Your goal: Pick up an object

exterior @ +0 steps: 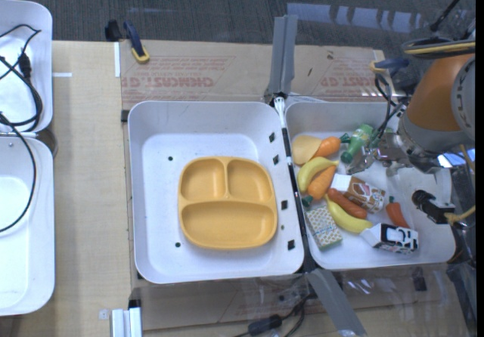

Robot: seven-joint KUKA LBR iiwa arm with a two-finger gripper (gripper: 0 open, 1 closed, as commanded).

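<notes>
Bins sit side by side on the bench: the left bin (144,199) carries a yellow divided plate (227,202) at its centre, and the right bin (446,248) is crowded with toy food. Within the right bin, a pale yellow piece (304,148) lies toward ten o'clock, with a small orange carrot (327,146) touching its three o'clock side. A green bottle (356,141) lies tilted at about twelve o'clock. Just below the carrot, a banana (314,171) curves beside a second carrot (321,183). Toward the bin's middle rests a brown snack packet (367,194), and a red-orange stick (345,204) lies over a second banana (347,217) at six o'clock of it. A pale checked packet (324,225) lies near the bin's eight o'clock corner. A white carton with black print (395,237) lies at five o'clock, and a short orange piece (395,214) sits just above it.

From three o'clock the grey arm with its orange band (439,94) reaches over the right bin. The gripper (370,158) hangs just beside the green bottle, above the snack packet; its metal parts blur together against the clutter, so I cannot tell whether it is open or closed, nor whether anything sits inside it.
</notes>
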